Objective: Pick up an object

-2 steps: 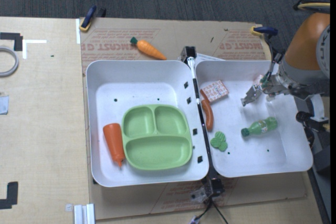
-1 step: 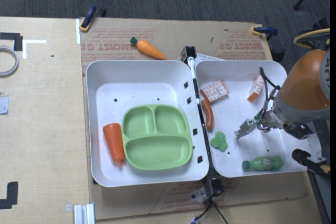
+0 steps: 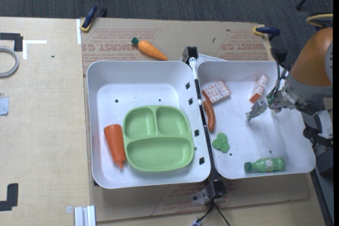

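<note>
My gripper (image 3: 257, 110) hangs over the middle of the right bin (image 3: 296, 159), reaching in from the right, with no object seen in it. Just above it lies a small orange and white packet (image 3: 259, 87). A red and white patterned box (image 3: 216, 91) and a brown sausage (image 3: 210, 115) lie near the bin's left wall. A green leafy toy (image 3: 221, 142) sits lower down. A green bottle (image 3: 265, 165) lies on its side by the front wall.
The left bin (image 3: 100, 82) holds a green divided plate (image 3: 158, 138) and an orange carrot-shaped toy (image 3: 114, 143). Another carrot (image 3: 149, 48) lies on the cardboard behind the bins. Clamps sit at the cardboard's back corners.
</note>
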Robot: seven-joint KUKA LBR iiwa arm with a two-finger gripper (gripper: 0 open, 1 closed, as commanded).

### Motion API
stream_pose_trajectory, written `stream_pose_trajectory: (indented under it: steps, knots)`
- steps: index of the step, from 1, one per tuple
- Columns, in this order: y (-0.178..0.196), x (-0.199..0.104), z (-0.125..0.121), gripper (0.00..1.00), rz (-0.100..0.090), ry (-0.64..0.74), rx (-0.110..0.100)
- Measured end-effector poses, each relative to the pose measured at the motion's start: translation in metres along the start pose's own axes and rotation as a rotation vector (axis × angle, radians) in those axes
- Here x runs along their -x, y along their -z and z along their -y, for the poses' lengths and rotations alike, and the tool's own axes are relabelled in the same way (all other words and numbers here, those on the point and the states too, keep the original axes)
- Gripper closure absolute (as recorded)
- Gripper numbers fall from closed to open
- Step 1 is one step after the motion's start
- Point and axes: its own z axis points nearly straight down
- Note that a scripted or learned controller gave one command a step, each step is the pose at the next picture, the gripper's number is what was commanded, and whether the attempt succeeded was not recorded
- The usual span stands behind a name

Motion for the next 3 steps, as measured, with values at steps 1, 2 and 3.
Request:
stream_pose_trajectory:
  steps: [1,2,3]
  knots:
    - [0.0,0.023,-0.05,0.0,0.001,0.079,0.002]
    - [0.01,0.022,-0.05,1.0,-0.003,0.081,-0.005]
    - [0.103,-0.082,-0.056,1.0,0.0,-0.185,0.0]
